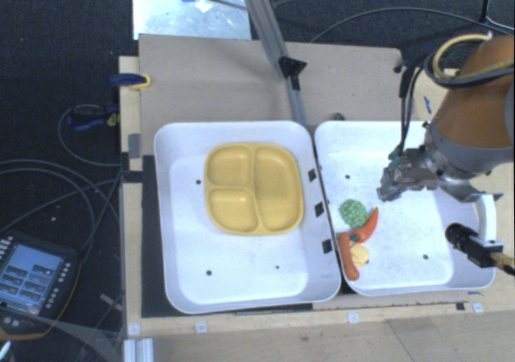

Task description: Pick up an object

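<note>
A green broccoli-like piece (352,211) lies in the right bin (418,272) near its left wall. A red chili pepper (368,225) leans against it. Just below lie an orange carrot (348,256) and a small yellow piece (360,254). My gripper (392,188) hangs over the right bin, up and to the right of the broccoli, apart from all the items. Nothing shows between its fingers.
The left bin (185,272) holds a yellow divided plate (253,188). A grey pole (265,22) slants down to the bench between the bins. Cables and a pendant (32,272) lie on the floor at the left.
</note>
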`<act>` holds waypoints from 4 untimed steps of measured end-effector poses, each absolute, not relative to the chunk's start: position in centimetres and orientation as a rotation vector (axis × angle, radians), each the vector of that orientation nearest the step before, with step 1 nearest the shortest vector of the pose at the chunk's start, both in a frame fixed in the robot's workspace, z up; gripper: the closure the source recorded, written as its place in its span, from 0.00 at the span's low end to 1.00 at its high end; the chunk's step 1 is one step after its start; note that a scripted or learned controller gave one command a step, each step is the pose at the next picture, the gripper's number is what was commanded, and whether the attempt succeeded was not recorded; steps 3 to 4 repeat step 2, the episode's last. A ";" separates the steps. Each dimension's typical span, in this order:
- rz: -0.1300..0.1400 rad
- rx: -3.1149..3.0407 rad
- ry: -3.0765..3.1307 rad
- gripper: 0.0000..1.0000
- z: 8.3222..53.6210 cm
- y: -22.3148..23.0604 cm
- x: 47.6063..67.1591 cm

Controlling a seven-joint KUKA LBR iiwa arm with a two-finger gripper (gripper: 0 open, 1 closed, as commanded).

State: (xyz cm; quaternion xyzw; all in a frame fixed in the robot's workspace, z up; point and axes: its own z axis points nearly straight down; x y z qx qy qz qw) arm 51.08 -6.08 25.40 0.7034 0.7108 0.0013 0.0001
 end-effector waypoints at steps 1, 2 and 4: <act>0.006 2.208 2.235 1.00 26.0 -1.0 51.0; 0.005 2.208 2.236 1.00 26.0 5.0 51.4; 0.005 2.208 2.236 1.00 26.0 5.0 51.4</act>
